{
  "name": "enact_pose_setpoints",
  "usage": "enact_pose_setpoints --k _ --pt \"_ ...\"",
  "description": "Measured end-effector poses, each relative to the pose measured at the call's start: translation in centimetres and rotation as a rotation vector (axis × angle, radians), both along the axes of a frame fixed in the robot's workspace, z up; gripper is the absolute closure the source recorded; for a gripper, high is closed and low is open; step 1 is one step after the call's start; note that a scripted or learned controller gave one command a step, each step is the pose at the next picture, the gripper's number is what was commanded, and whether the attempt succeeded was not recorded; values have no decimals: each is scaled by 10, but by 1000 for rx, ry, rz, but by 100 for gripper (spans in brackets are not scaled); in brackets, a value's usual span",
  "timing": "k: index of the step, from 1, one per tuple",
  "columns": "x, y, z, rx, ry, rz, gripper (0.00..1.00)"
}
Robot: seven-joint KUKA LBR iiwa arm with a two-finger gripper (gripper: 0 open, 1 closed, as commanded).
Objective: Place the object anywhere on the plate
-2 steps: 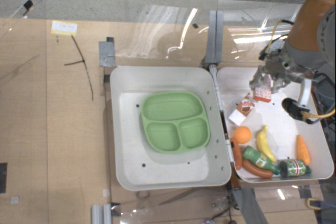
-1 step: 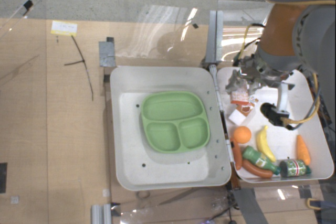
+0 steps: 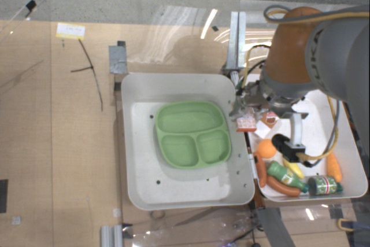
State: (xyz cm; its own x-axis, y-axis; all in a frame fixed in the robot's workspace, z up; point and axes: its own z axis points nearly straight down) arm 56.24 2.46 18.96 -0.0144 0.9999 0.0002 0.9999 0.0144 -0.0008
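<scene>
A light green divided plate (image 3: 191,133) lies in the middle of the left white bin (image 3: 141,182). The grey arm with its orange band reaches in from the right, and its gripper (image 3: 256,117) hangs over the left edge of the right bin (image 3: 347,194), just right of the plate. A small red and white piece (image 3: 247,122) shows right below the gripper; whether it is held is unclear. Toy foods lie in the right bin below the gripper: an orange fruit (image 3: 266,148), a green bottle (image 3: 285,174), a red sausage (image 3: 283,187) and a can (image 3: 324,185).
A thin carrot (image 3: 261,170) lies along the right bin's left wall, and an orange carrot (image 3: 333,165) sits near its right wall. A black and yellow cable loops from the arm over that bin. A metal post (image 3: 234,43) stands behind the bins, a grey block (image 3: 118,58) at back left.
</scene>
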Motion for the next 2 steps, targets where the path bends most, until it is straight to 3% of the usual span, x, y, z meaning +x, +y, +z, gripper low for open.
enact_pose_setpoints --k 1,2 --pt "-1 61 -30 0 0 295 100" --pt "0 61 -30 0 0 294 0"
